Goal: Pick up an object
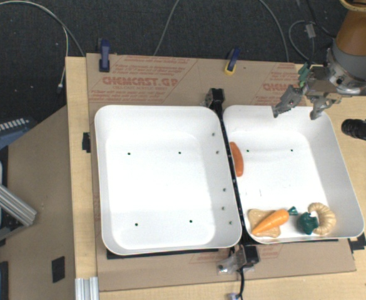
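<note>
My gripper (300,106): jaws spread wide, holding nothing, above the right bin's (295,167) far edge. Sausage (237,158): against that bin's left wall. Carrot (274,220), teal toy (307,222), beige ring (323,218): its near edge.

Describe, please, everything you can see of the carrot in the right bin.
The carrot is a small toy, plastic by its look, with a bright orange tapered body and a dark green top. It lies flat on its side, slanted, tip toward the near left and top toward the far right. It sits in the near part of the right bin, resting on a tan piece. A teal item and a beige ring lie just to its right.
</note>
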Robot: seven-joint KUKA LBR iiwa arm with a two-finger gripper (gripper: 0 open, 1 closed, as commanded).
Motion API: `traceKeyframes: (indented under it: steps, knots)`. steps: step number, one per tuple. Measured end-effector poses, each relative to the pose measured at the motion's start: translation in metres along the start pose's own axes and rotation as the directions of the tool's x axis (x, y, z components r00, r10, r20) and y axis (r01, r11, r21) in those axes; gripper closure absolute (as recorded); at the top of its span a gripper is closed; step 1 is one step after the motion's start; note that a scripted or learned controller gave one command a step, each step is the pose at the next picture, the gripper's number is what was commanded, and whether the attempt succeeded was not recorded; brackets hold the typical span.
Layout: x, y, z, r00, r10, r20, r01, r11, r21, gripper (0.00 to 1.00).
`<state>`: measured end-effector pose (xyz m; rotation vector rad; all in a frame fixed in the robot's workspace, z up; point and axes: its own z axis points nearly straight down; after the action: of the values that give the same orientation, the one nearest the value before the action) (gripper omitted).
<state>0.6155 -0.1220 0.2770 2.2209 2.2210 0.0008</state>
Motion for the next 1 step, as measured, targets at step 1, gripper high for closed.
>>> traceKeyframes:
  steps: [1]
  knots:
    - [0.0116, -0.0753, -0.0018, 1.0, 0.001, -0.001, -0.001, 1.0, 0.001, 0.0]
